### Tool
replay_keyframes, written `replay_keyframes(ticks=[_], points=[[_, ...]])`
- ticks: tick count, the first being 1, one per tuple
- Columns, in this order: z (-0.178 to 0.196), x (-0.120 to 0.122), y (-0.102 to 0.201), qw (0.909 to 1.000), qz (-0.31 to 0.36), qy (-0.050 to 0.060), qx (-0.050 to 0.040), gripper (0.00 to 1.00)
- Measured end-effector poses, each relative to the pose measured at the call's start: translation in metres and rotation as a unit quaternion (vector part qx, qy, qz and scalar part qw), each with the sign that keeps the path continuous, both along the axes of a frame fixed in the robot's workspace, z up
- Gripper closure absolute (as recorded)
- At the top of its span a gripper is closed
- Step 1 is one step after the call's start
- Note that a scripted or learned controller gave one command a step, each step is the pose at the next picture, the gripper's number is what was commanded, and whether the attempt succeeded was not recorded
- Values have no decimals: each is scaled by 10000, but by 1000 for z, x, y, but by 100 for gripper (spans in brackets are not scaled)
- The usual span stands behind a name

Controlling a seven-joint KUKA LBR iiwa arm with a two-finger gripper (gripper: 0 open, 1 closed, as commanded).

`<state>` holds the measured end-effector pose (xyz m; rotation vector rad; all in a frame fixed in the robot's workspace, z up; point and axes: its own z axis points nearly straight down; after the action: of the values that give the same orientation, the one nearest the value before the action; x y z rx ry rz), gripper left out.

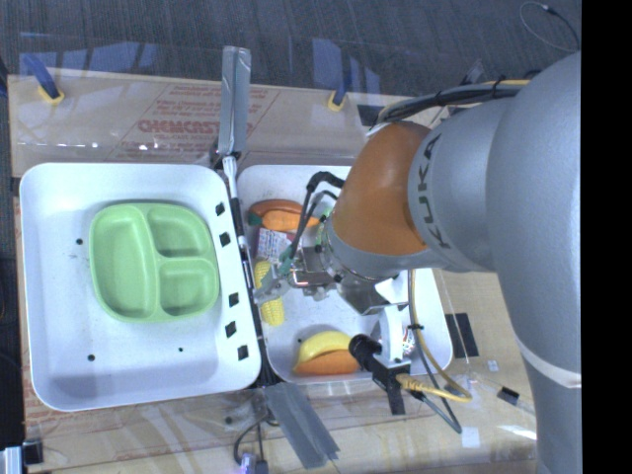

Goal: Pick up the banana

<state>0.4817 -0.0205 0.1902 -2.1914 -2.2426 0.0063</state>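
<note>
Two white bins, arm w/ orange band over the right white plastic bin [434,349].
Curved yellow banana [324,344] lies at that bin's near edge, touching an orange rounded fruit [329,364] just below it. Grey two-finger gripper [296,276] hangs above bin centre, short of the banana; finger state can't tell, wrist hides it. Green divided tray [155,262] sits in the bin left of it, apart.

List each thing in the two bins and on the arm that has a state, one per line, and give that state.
Banana: lying in the right bin, near its front edge, not held.
Green tray: flat in the left bin, compartments up.
Corn cob: lying by the divider.
Tool: low over the right bin.
</note>
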Motion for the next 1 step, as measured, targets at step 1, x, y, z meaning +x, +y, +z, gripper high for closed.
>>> replay_keyframes(ticks=[1], points=[[1, -5, -55, 9974, -719, -24, -9, 0]])
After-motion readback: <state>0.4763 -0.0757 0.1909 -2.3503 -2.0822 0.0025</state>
